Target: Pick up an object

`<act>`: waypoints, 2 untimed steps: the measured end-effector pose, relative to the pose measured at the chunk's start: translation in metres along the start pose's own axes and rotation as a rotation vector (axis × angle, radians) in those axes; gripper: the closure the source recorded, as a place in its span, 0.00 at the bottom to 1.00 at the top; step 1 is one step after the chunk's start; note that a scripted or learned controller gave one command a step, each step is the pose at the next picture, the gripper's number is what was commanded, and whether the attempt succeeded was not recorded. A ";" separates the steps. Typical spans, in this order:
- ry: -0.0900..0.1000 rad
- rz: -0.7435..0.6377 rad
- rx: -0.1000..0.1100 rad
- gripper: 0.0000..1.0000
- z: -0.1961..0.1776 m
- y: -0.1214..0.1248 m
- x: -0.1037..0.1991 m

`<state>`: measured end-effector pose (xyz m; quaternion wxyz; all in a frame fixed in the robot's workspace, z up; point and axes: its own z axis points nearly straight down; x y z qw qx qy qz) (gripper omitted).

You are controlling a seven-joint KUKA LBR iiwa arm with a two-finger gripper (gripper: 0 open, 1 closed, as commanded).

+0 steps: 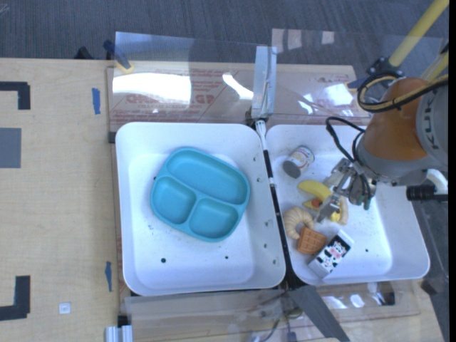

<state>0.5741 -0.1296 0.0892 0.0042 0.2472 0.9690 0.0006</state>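
Your claw (332,209) hangs over the right bin (399,251), just above the banana (314,188); you cannot tell whether it is spread or pinching. The banana lies among 4 other small items, touching a pastry (298,217). Expect it light, stiff and smooth; grip across its narrow middle.

Blue divided tray (200,193) in left bin (135,262); gripper (333,206) over right-bin toys

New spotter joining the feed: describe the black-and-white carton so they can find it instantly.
Look in the right bin, the one the arm reaches into. Near its front edge, below the waffle cone and croissant, lies the small carton. It alone is black-and-white patched; its neighbours are tan or yellow.
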 end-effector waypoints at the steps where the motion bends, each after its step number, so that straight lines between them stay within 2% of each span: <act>1: -0.013 -0.003 -0.002 1.00 -0.013 0.002 -0.003; 2: -0.001 0.176 -0.003 1.00 -0.099 0.052 0.049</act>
